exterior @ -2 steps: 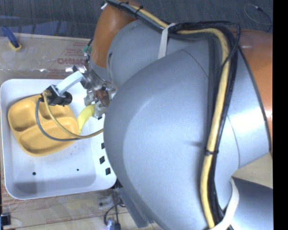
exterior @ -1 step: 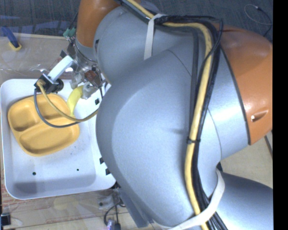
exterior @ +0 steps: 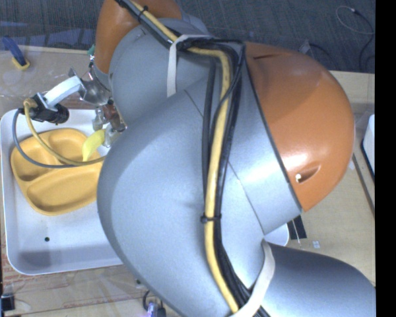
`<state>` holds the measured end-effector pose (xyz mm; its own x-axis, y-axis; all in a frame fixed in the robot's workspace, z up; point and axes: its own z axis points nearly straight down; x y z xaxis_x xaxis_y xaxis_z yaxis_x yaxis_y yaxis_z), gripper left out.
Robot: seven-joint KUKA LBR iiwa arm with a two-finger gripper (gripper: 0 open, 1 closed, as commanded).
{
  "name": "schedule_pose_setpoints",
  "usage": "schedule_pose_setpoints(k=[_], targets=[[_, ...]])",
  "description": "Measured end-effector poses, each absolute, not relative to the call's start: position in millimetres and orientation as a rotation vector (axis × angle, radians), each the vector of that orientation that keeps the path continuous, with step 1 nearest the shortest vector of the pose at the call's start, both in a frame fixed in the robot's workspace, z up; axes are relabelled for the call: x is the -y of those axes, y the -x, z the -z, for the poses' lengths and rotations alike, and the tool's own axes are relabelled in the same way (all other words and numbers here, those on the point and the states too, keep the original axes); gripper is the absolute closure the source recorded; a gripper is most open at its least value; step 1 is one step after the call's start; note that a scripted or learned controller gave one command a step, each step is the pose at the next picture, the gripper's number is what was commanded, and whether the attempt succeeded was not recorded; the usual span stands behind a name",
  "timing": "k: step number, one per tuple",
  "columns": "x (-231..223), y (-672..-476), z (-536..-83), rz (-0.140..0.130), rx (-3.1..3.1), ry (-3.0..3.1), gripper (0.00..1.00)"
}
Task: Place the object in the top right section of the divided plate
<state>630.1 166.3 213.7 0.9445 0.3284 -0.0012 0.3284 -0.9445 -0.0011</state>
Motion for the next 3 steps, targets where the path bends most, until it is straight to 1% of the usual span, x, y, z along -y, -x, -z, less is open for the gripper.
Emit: schedule_pose_setpoints(k=[1,2,3], targets=[[-157,-633.6,-245,0.0,0.323,3.126,1.0],[-158,-633.9,-255,0.002,0.331,3.127,1.0],[-139,-649.4,-243,-0.011,0.571,3.087,1.0]])
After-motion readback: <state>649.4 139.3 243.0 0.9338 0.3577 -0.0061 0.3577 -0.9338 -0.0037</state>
